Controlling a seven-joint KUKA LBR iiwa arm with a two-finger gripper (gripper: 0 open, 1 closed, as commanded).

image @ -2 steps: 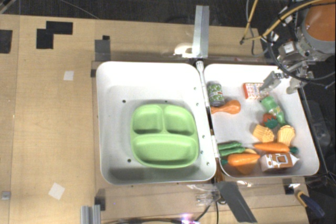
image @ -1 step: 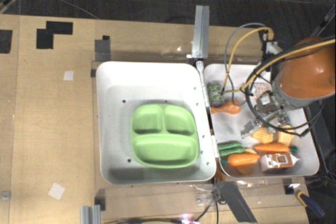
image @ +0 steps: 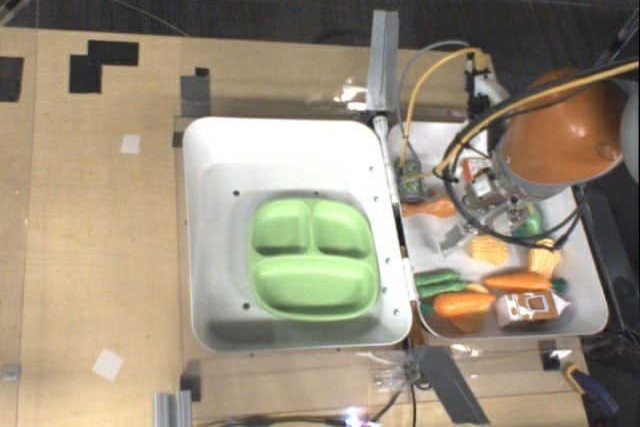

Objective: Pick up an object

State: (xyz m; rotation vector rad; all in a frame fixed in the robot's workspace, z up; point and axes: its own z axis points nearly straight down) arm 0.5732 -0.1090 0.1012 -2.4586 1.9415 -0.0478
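Nearest, along the right bin's [image: 598, 315] front edge: a carrot [image: 462, 305], a small brown carton [image: 527, 308] and a green vegetable [image: 438, 281] are lying close together. Behind these, a yellow corn piece [image: 489, 248] is sitting just below the fingers [image: 462, 233] (how far they are parted cannot be told; nothing is showing between them). Left bin [image: 210, 215]: a green divided tray [image: 314, 257] is resting inside. Farthest, the wooden table [image: 90, 245] is stretching out to the left.
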